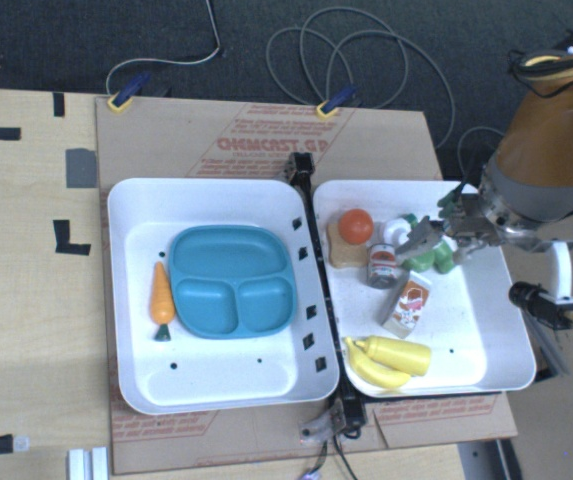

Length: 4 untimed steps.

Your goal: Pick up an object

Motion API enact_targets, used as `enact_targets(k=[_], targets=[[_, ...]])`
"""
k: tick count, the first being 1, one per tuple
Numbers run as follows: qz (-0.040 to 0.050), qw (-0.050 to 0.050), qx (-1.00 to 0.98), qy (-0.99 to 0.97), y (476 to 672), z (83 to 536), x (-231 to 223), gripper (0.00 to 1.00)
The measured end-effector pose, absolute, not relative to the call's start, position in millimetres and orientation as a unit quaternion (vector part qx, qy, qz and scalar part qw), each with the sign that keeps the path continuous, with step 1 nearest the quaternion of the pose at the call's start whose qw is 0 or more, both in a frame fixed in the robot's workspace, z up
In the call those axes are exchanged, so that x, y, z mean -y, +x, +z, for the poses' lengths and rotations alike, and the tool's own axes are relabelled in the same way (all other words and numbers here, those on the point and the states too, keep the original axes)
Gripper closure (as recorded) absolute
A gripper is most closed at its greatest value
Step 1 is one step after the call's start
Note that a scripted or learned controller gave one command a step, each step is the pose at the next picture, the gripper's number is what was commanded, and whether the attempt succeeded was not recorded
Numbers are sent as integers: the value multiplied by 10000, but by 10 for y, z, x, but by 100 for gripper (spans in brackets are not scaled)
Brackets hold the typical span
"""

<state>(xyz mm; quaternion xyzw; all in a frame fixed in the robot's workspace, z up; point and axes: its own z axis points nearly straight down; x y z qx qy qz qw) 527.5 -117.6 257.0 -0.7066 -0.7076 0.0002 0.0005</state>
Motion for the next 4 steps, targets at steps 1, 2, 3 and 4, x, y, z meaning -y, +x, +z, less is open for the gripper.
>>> enact_targets(k=[1, 2, 3, 4], targets=[[18, 29, 7073, -7069, 5583, 1029, 1142, 0], [13, -14, 7068, -7074, 6037, 862, 1037, 0], [10, -14, 7070, -7072, 6438, 856, 994, 0], [19, 5, 7070, -7072, 6433, 956, 992, 100]])
